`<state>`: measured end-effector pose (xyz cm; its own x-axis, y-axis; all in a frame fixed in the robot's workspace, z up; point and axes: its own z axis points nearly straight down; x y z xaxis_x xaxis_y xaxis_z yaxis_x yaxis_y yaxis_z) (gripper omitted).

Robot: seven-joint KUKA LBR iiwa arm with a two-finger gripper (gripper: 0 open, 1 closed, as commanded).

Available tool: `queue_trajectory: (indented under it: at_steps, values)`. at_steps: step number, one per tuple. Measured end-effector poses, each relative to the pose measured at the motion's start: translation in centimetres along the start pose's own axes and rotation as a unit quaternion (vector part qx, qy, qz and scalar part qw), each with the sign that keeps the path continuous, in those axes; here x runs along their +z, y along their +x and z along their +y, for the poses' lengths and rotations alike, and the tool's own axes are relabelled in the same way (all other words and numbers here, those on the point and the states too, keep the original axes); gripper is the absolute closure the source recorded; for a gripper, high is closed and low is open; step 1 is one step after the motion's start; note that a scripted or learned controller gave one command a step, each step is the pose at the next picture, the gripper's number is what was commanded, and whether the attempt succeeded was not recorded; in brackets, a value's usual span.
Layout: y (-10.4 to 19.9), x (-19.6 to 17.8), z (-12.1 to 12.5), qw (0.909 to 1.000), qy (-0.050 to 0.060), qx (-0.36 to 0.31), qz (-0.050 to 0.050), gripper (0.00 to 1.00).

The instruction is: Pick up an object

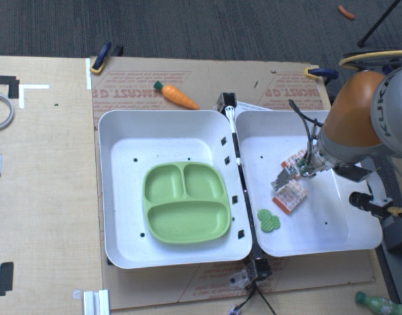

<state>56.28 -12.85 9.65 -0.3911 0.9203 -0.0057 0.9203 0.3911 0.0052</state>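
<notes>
In the right bin (332,238) lie a small red-and-white packet (289,196) near the middle and a green leaf-shaped toy (269,221) toward the front left corner. My gripper (291,170) hangs low over the bin, just above and behind the packet. Another small red-and-white piece sits right at its tip, and contact is unclear. The grey arm with its orange band (356,110) reaches in from the right.
The left bin (115,176) holds a green divided plate (186,202). A toy carrot (176,95) lies on the cardboard behind the bins. A blue clamp (101,56) sits at the back left, and cables run at the front edge.
</notes>
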Motion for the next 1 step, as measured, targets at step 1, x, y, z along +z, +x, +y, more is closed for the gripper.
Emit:
queue_trajectory:
  at_steps: [1]
  values:
    - [3.84, 0.37, -3.16, 0.9996, 0.002, -0.028, 0.002, 0.0]
